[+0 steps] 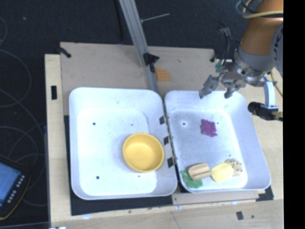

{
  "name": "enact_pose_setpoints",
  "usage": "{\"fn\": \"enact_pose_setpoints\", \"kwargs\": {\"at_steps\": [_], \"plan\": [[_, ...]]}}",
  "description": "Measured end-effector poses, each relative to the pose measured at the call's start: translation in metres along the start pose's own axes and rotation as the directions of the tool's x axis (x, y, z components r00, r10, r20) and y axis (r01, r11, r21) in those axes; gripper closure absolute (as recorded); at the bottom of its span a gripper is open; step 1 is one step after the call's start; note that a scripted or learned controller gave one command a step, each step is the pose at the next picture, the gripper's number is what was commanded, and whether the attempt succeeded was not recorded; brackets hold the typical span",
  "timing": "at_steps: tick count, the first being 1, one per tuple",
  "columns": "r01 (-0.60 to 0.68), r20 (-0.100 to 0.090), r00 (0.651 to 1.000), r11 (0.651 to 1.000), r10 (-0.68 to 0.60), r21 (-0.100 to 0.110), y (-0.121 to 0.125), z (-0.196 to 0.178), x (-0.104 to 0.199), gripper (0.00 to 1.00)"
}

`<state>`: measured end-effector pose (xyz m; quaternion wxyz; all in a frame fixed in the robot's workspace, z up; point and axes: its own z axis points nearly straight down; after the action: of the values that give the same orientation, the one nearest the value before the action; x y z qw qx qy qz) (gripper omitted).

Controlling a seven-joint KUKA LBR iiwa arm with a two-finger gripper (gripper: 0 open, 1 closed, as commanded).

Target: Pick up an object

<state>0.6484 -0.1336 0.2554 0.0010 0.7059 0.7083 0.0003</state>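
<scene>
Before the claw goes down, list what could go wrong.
1. The claw hangs open over the right bin's far rim, so a straight descent may strike it.
2. The tan block, yellow piece and speckled piece crowd the near corner, so the fingers may pinch two or wedge.
3. The purple piece looks flat, so the claw may close above it.

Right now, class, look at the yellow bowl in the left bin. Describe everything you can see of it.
The yellow bowl is round, smooth and plain, probably plastic, all one colour. It stands upright with its opening facing up and nothing visible inside. It rests on the floor of the left bin, toward the bin's near right part, close to the wall shared with the right bin but apart from it. Nothing else touches it.
</scene>
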Motion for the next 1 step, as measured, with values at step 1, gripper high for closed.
{"fn": "enact_pose_setpoints", "kwargs": {"at_steps": [1], "plan": [[0.000,0.001,1.000,1.000,0.000,0.000,-0.0001,0.0000,-0.0002,0.00]]}}
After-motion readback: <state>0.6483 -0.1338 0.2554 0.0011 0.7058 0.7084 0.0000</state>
